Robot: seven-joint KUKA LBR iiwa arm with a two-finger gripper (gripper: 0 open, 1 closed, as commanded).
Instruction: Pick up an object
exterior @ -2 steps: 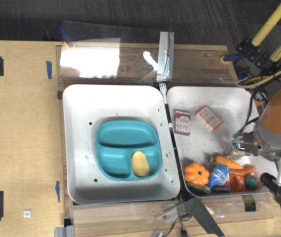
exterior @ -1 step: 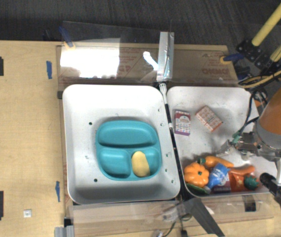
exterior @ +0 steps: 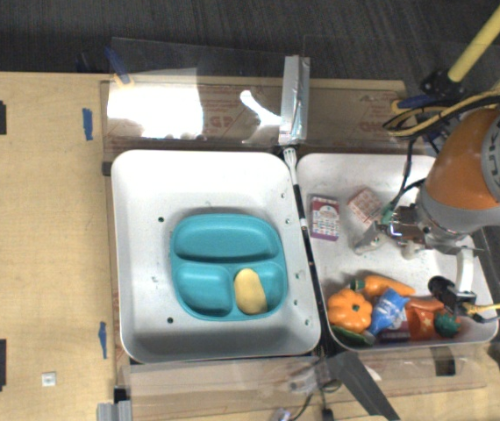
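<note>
My gripper (exterior: 390, 231) hangs low over the middle of the right bin (exterior: 338, 167), on the grey arm with the orange band (exterior: 462, 175). Just to its left lies a pinkish packet (exterior: 365, 205), and further left a small red and white card (exterior: 324, 217). Along the bin's front wall sit an orange pumpkin (exterior: 350, 310), a carrot (exterior: 387, 285), a blue packet (exterior: 390, 310) and a red item (exterior: 420, 316) with a green end (exterior: 446, 324). I see nothing between the gripper and these things that shows a hold.
The left bin (exterior: 136, 235) holds a teal divided plate (exterior: 224, 237) with a yellow potato-like object (exterior: 250, 290) in its front right compartment. A clear plastic sheet (exterior: 197, 103) and a metal divider (exterior: 294, 99) stand behind the bins. Yellow cables (exterior: 425, 112) run at the upper right.
</note>
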